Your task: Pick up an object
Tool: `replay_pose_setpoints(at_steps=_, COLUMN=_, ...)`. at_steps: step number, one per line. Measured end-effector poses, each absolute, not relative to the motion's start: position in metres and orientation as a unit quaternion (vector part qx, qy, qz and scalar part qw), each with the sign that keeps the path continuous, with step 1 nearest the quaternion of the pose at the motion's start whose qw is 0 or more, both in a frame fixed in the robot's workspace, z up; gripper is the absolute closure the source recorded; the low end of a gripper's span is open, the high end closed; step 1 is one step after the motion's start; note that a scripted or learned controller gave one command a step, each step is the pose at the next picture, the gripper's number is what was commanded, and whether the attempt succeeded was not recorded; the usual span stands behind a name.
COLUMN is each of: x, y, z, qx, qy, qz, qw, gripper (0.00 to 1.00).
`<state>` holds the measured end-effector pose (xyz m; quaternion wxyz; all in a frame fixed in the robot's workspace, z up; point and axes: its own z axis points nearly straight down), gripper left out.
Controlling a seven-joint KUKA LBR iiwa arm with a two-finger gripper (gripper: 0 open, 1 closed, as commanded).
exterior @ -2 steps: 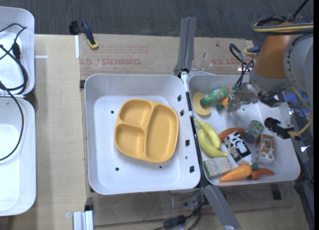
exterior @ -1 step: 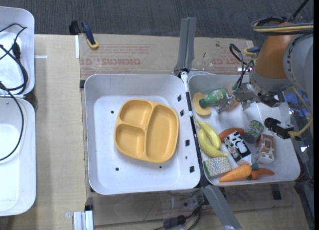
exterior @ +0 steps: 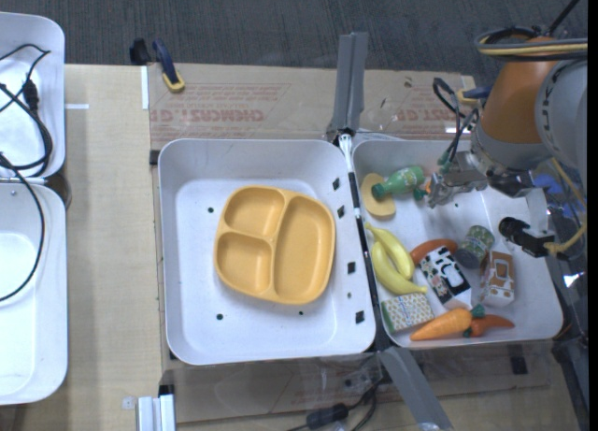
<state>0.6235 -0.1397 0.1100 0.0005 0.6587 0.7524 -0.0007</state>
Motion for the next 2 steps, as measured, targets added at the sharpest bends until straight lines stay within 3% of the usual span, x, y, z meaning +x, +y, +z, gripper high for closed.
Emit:
replay_pose_setpoints(at_steps=1, x=0.5833, y=-0.1611, z=0.1198, qx=0.672, qy=0.740, qz=-0.0005, qw=0.000, gripper=1.00)
replay_pose_setpoints(at_steps=2, x=0.5833, y=-0.1611, z=0.1197, qx=0.672, qy=0.740, qz=-0.0005, qw=0.000, gripper=0.00)
